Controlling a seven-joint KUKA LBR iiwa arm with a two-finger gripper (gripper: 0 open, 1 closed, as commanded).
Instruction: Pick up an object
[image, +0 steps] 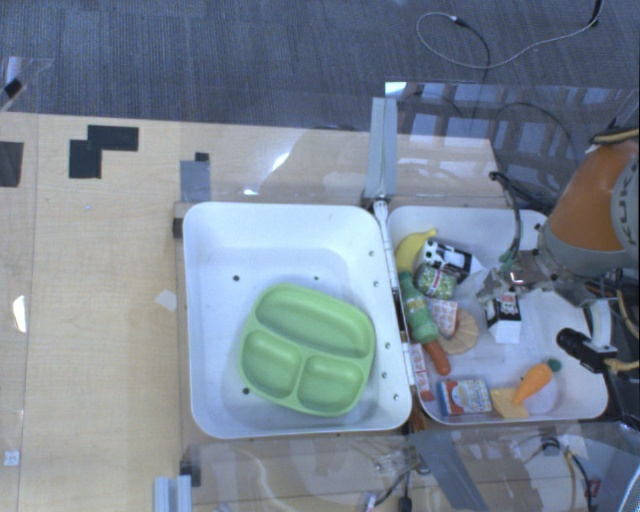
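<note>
The approach step of the pick appears to be in hand, with nothing yet lifted. The arm (590, 205) is seen reaching in from three o'clock over the right bin (585, 405), and the gripper (508, 283) is placed low above the middle of that bin; whether it is parted or closed cannot be told, as it is too small and too cluttered to be read. Just below it, toward six o'clock, a small black-and-white carton (505, 315) stands, which is judged the likeliest target. Other candidates are crowded along the bin's nine o'clock side: a yellow banana (412, 247), a green bottle (420, 318) and a round cracker (462, 330). A toy carrot (535, 380) lies toward five o'clock, well apart from the crowd. The left bin (210, 400) bears a green divided plate (307, 348). For the next move, a straight descent centred over one item would be called for, with neighbours kept from being nudged.
</note>
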